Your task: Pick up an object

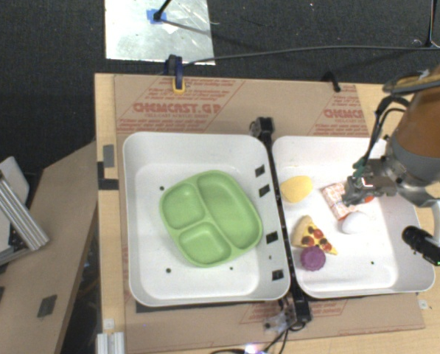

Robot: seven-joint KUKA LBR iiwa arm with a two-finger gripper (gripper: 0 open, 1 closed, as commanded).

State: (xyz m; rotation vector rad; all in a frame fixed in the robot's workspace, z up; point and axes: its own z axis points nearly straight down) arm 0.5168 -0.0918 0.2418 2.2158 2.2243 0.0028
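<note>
We log the gripper (358,189) low over the right bin (374,275), far-right part, right above a small red-and-white packet (335,198). Fingers too blurred/hidden to read, so we can't tell how far open it is or whether it has anything.

Likely target, our guess: the packet, lying flat, just left of the gripper tip. Looks light, thin, prob. crinkly and slick; a flat lie gives little to pinch, so we'd go for a raised edge or across the short side.

Alternatives close by:
- white egg-like ball (354,222), just near of the packet; smooth, round, prob. rolls off the pads. Take across the middle.
- yellow lemon-like piece (296,189), left of packet; rounded, looks stiff, light.
- pizza-slice toy (312,234), flat wedge; grip across the crust end.
- purple lump (312,259), touching the slice's near side; small, maybe soft.

Count: 2 bins; right bin 5 items, 1 each. Left bin (142,220): 1 green divided plate (208,216), 3 compartments.
</note>
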